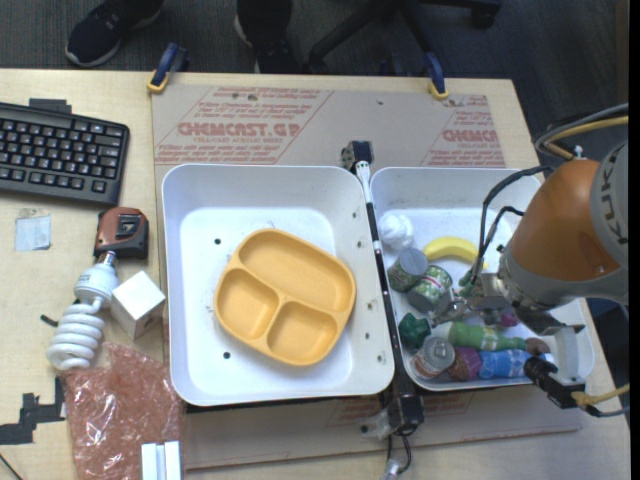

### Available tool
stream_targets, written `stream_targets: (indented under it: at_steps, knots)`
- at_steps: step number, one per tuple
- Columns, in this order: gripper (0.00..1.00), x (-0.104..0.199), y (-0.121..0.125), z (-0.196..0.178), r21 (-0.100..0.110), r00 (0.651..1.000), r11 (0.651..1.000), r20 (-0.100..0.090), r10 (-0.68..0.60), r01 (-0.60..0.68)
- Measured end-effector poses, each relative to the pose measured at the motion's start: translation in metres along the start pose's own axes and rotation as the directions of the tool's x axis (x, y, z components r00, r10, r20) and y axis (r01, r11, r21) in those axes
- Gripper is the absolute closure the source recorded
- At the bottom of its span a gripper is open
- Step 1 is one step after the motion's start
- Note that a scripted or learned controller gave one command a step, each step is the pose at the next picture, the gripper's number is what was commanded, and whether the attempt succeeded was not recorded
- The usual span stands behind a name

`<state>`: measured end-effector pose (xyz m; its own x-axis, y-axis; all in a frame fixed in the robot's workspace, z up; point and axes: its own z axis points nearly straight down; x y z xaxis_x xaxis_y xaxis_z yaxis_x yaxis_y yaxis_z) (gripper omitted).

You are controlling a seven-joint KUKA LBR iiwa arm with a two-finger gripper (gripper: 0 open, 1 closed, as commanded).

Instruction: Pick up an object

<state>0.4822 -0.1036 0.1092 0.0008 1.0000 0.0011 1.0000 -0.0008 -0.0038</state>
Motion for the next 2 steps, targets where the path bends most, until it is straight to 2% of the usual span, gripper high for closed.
stream_targets:
  at_steps: [1, 2]
  knots:
    - [0.00, -0.0100, -0.0045, 0.0198, 0.000, 1.000, 1.000, 0.000, 0.000, 0.000]
    - [1.00, -0.0102, -0.0031, 0.0129, 0.001, 1.000, 1.000, -0.001, 0.002, -0.002]
